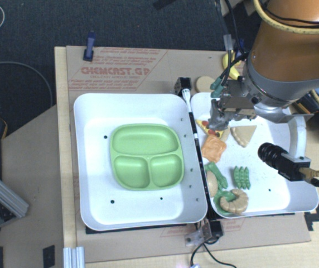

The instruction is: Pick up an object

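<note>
One camera sits fixed above the table (120,71) and looks down on it at a slant, with the far edge toward the top of the frame. It is near enough that the left bin (87,149) and right bin (265,191) span most of the width, and the arm (293,38) looms large at the upper right

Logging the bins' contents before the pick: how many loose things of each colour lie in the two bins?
Green: 3 (plate, ridged piece, curved piece)
Orange: 1 (crumpled piece)
Tan: 2 (wedge, round piece)
Yellow and red: 1 (small piece, partly hidden)
Total: 7
</note>
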